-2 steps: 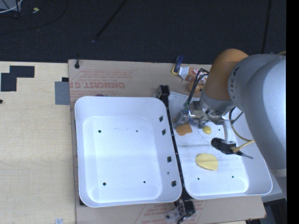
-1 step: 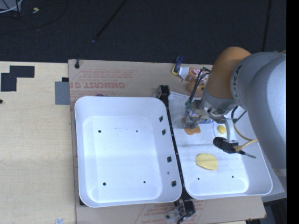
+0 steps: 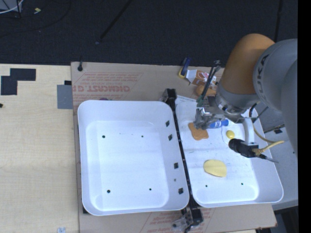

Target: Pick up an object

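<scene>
My gripper [image 3: 200, 122] reaches down into the right bin [image 3: 272, 188], near its far left corner. Right under its tip lies a flat orange-brown piece [image 3: 198, 132], touching it or nearly so. A blue object [image 3: 219, 124] pokes out just to the right of the gripper, partly hidden by the wrist. A small yellow bit [image 3: 230, 134] lies a little further right. A larger pale yellow lump [image 3: 215, 168] rests in the middle of the bin floor, well apart from the gripper.
The left bin [image 3: 87, 144] stands beside the right one, with a black divider clip strip [image 3: 176, 144] between them. Past the bins' far edge, some small packets and a blue-yellow clamp [image 3: 185, 68] lie on the brown board.
</scene>
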You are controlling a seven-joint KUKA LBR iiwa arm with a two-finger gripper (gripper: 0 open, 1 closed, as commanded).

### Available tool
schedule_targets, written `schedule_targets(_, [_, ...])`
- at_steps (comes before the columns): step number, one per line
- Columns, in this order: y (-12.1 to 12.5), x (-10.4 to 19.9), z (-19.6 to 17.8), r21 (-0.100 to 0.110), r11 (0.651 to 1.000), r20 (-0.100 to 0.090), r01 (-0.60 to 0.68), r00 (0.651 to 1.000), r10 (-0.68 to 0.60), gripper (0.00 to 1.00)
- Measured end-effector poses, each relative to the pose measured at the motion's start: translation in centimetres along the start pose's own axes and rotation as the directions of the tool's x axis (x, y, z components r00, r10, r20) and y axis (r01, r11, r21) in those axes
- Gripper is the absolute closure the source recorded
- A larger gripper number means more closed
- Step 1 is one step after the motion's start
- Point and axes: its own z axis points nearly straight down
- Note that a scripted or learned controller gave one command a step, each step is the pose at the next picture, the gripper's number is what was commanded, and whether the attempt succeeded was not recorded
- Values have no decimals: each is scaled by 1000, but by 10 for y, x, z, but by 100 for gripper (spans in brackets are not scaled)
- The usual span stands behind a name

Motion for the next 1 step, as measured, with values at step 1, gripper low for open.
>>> schedule_targets(1, [-103,33,6,17,1000,-2,-4,1000,4,100])
